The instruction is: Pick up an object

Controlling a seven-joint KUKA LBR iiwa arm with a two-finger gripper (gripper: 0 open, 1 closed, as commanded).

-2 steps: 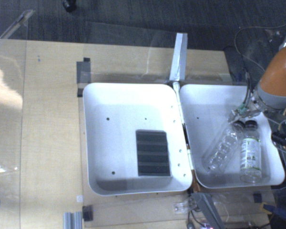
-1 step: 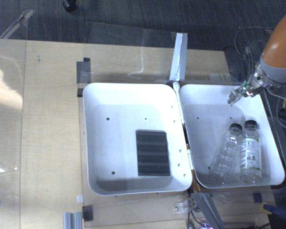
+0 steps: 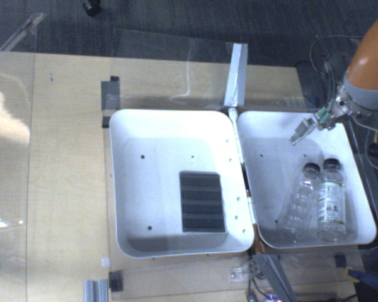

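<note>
Hovering over the right white bin (image 3: 264, 137), the robot's hand (image 3: 300, 133) grips nothing, its fingers slightly parted; two clear plastic bottles (image 3: 316, 197) lie side by side just below it.

From my feed I see a pale wood tabletop (image 3: 57, 187) carrying two shallow white bins, with a dark, ribbed-looking floor (image 3: 195, 8) running along the far edge. A clear panel (image 3: 9, 124) covers the left part of the tabletop and throws back soft bright glare, and an upright grey metal post (image 3: 236, 74) stands at the far side between the bins. Small black brackets (image 3: 111, 93) sit at the left bin's corners.
</note>
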